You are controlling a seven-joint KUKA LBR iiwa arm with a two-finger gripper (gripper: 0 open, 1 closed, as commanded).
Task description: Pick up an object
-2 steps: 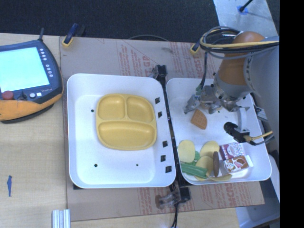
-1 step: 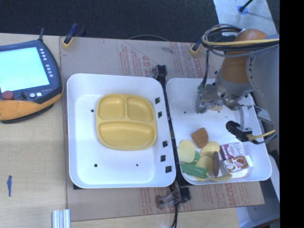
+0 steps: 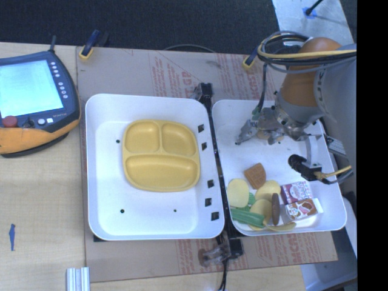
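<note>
My gripper [image 3: 253, 132] hangs over the upper half of the right bin [image 3: 227, 162], its metal fingers pointing left with nothing seen between them. Below it, near the bin's front, lies a heap of small things: a brown cracker-like square [image 3: 255, 175], yellow rounded pieces [image 3: 238, 193], a green piece [image 3: 246, 217], a dark brown stick [image 3: 276, 208] and a red-and-white carton [image 3: 300, 200]. The gripper is clear of them all, a good way above the brown square.
The left bin [image 3: 100, 162] holds a yellow sectioned plate [image 3: 161, 155]. A teach pendant [image 3: 33, 102] lies on the bench at far left. A black divider with clips [image 3: 211, 144] runs between the bins.
</note>
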